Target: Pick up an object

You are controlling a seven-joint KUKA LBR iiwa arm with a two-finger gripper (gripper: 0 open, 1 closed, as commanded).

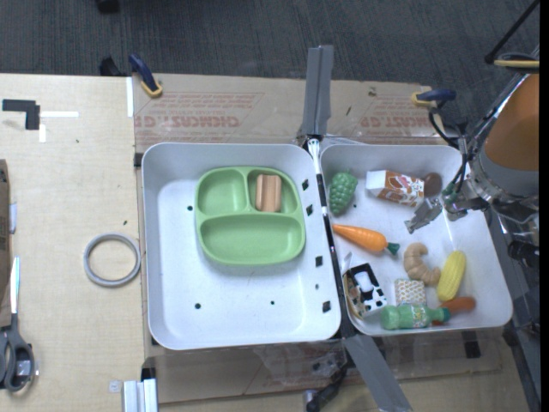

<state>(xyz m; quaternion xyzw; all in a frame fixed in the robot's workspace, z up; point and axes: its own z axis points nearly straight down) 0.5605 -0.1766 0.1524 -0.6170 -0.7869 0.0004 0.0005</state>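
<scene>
The right bin point(493, 256) holds several toy foods: a green bumpy fruit point(343, 191), a brown and white packet point(396, 187), a carrot point(360, 239), a tan pastry point(420, 263), a yellow corn cob point(452, 275), a green bottle point(407, 318) and a black and white carton point(364, 286). My gripper point(423, 216) hangs over this bin, just below the packet's right end and above the pastry. I see nothing held in it. The arm's orange band point(519, 136) is at the right edge.
The left bin point(171, 316) carries a green divided plate point(249, 234) with a tan sausage point(268, 192) in its upper right section. A tape ring point(111, 258) and scissors point(15, 350) lie on the bench at left. Blue clamps point(146, 75) hold the cardboard behind the bins.
</scene>
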